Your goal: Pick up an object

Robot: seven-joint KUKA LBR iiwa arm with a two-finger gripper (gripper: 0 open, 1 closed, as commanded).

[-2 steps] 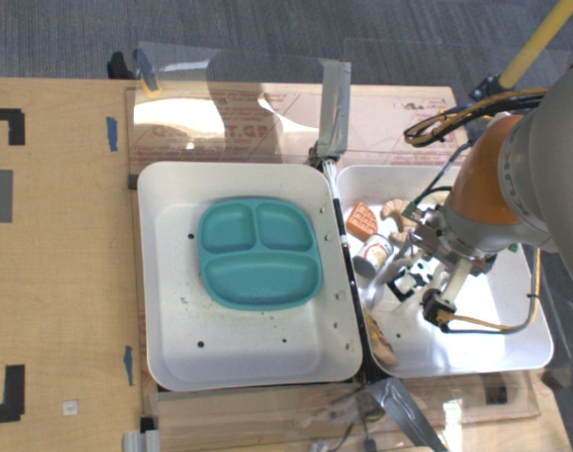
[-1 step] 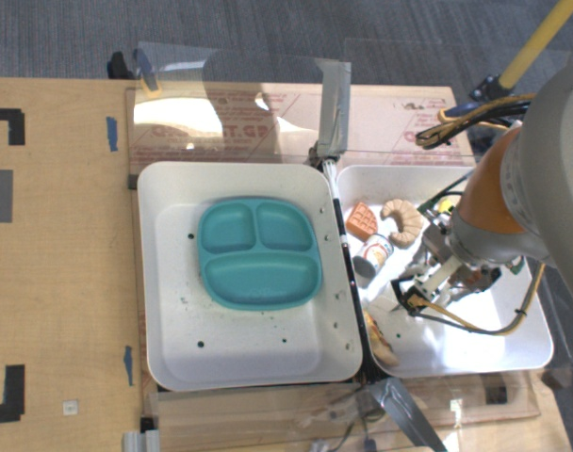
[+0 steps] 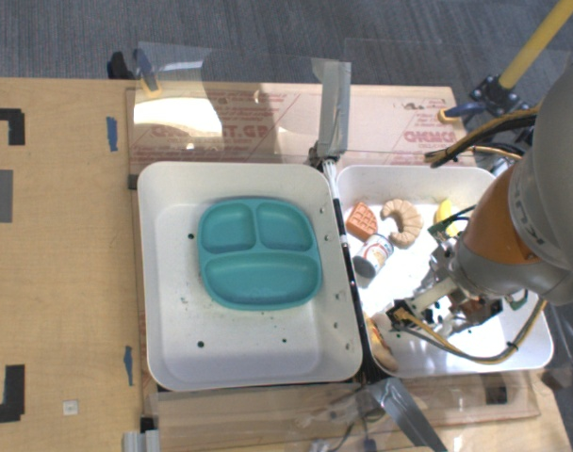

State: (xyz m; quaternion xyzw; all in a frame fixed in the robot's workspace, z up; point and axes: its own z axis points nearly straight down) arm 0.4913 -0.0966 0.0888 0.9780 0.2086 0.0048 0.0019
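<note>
The gripper is seen low over the floor of the right bin, at its near left part, at the end of the grey arm with its orange band. Whether anything is gripped cannot be told, since the tip is lost among cables and dark parts. Just beside it, at the near left corner of that bin, a small tan object is partly seen. Farther back in the same bin a small can is lying on its side, with a waffle-like orange piece behind it and a croissant to its right; a yellow object is seen next to the arm. In the left bin a teal divided plate is laid flat near the middle.
</note>
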